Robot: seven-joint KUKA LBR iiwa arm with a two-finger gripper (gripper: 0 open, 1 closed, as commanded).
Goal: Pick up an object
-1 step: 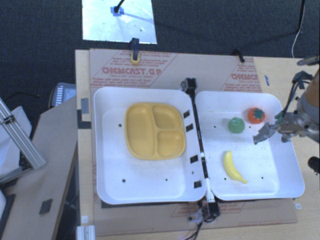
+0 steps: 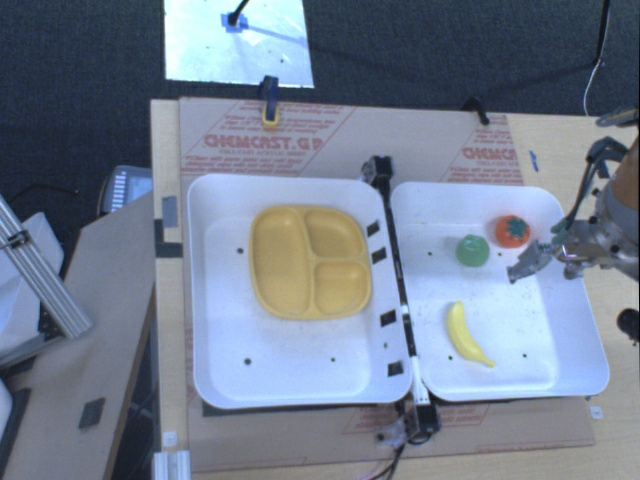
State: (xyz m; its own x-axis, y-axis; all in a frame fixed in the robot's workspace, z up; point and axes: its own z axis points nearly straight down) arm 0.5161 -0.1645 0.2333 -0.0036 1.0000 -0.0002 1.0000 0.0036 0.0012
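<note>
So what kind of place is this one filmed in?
Probably a robot lab test bench: two white bins clamped on a board, toy food like a banana, and the arm's claw reaching in.

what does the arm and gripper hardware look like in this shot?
The gripper is a grey metal assembly with a slim grey tip, set on a bulkier grey mechanical block. Thin dark cables loop up from that block along the wrist. A patch of the arm behind it looks tan-orange. No markings are legible.
</note>
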